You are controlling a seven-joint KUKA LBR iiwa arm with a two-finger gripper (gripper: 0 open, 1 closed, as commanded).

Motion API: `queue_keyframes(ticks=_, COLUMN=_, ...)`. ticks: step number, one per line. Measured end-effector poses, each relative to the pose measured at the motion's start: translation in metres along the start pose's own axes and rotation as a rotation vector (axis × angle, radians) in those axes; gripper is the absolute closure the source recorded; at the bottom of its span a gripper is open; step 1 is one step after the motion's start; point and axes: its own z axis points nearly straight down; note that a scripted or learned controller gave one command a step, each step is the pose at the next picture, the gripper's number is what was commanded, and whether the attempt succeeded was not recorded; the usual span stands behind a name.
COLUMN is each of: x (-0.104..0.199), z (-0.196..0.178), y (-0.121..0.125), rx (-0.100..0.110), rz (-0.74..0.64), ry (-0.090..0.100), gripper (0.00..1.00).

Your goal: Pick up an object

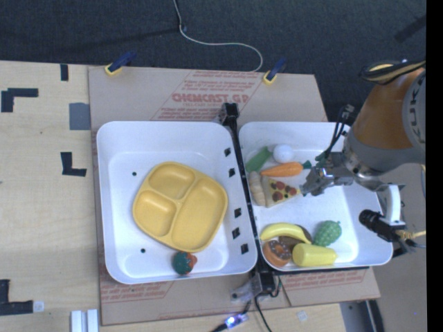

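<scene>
Arm (387, 126) enters from right, orange band above wrist, wrist angled down-left into right bin (360, 209). Gripper (315, 180) low over bin floor; finger spread cannot be told, nothing seen held. Left bin (114, 185) well left of gripper, holds yellow divided plate (180, 206). Carrot (282, 170) just left of gripper, long axis roughly horizontal, tip toward gripper. Pizza slice (275, 191) just below-left. Banana (285, 232), green fruit (327, 233) below gripper.

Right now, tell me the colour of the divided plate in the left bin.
Yellow; the divided plate shows clearly in the camera view.
</scene>
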Motion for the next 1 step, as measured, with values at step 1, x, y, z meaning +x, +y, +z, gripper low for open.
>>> queue_keyframes(ticks=1, x=0.0008, z=-0.0366, y=0.0005, rx=0.0, rz=0.0, ry=0.0, gripper=1.0)
